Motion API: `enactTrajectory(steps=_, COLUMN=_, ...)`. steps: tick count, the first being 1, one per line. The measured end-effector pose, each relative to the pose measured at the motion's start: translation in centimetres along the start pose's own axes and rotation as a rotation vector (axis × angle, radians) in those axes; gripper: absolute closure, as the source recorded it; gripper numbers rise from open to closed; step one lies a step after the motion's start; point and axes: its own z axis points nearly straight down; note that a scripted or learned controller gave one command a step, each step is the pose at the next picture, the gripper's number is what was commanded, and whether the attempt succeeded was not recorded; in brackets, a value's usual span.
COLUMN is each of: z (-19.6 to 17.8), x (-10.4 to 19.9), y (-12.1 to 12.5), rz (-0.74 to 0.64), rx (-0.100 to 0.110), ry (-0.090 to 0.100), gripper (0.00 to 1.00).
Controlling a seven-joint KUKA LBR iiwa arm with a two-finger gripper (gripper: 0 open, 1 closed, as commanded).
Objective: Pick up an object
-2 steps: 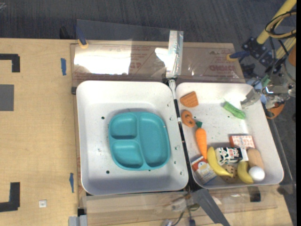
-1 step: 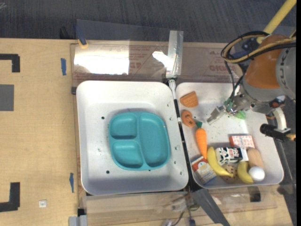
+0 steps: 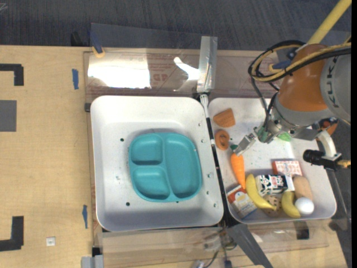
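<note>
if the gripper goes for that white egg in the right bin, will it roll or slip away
Probably yes. The egg looks smooth and rounded, so two fingers may squeeze it out sideways. It sits wedged against the banana and the right bin wall, which should limit rolling when pushed. It likely stays rigid, not floppy.

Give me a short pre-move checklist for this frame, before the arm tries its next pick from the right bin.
1. End effector over the right bin: ok, it hangs above the bin's left part.
2. Pick candidate near it: ok, the carrot lies just below it and the small orange round piece to its left.
3. Object already held: cannot tell.
4. Carrot free of neighbours: not ok, its lower end meets the banana and small carton.
5. Teal divided tray in the left bin: ok, away from the arm.
</note>
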Motion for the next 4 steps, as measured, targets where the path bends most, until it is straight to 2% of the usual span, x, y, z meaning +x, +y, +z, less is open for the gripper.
enactTrajectory(steps=1, z=-6.1, x=8.4, y=-6.4, rz=-0.143, rx=-0.002, ry=-0.001, gripper=0.00)
enactTrajectory(steps=2, z=-6.0, x=7.3, y=-0.1, rz=-0.302, rx=-0.002, ry=-0.003, gripper=0.00)
enactTrajectory(steps=3, z=-6.0, x=11.5, y=-5.1, rz=-0.445, rx=0.000, ry=0.000, gripper=0.00)
enactTrajectory(steps=4, z=3.3, x=4.8, y=-7.4, rz=-0.209, rx=-0.009, ry=-0.002, gripper=0.00)
